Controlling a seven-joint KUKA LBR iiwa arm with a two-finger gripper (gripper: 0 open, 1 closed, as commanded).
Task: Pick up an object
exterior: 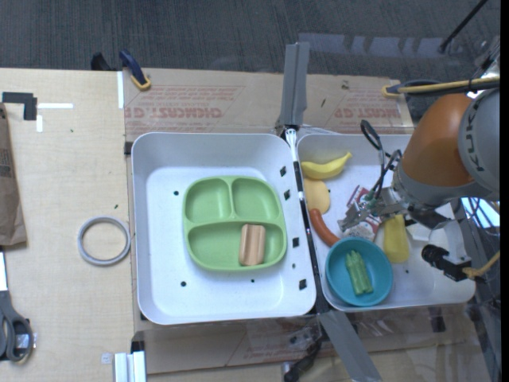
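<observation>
Two shallow white bins sit side by side on the bench, the left bin [151, 237] and the right bin [445, 293]. A green divided plate [208, 205] lies in the middle of the left bin, and a hot dog [252, 244] rests in the plate's large near compartment, toward its right side. The right bin holds a banana [326, 165] at its far left, a pale yellow round fruit [317, 193] just nearer than the banana, and a red-orange carrot-like piece [322, 226] running along the left wall. A blue bowl [340, 281] stands at the near edge with a green vegetable [359, 273] inside it. Just right of the bowl's far rim lies a yellow fruit [395, 239]. The arm [441, 146] reaches in from the right, its orange band over the bin's far right part. Its gripper [367, 209] hangs low in the middle of the right bin, over a crumpled packet [358, 228] between the carrot-like piece and the yellow fruit. Whether anything sits between the jaws, or how they stand, cannot be told from here. A grey ring [104, 239] lies on the bench left of the left bin.
</observation>
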